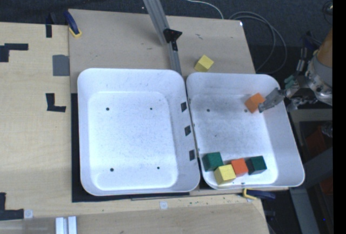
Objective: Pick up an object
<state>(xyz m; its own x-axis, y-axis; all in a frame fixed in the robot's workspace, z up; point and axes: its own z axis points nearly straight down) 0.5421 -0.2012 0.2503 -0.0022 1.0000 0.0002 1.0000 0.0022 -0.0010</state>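
- The grey two-finger gripper (266,104) reaches over the right shallow white plastic bin (232,130) from its right rim, just beside a small orange block (254,101).
- At this bin's near edge cluster a green cube (212,160), yellow cube (225,174), orange-red cube (239,166) and dark green cube (257,164).
- The left white bin (132,130) adjoins it.
- Another yellow cube (204,63) lies on the tan bench (119,44) behind the bins.

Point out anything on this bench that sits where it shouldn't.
One yellow block lies on the bare bench just above the right bin, outside both bins. The other blocks are inside that bin: a cluster at its near edge and an orange block beside the gripper.
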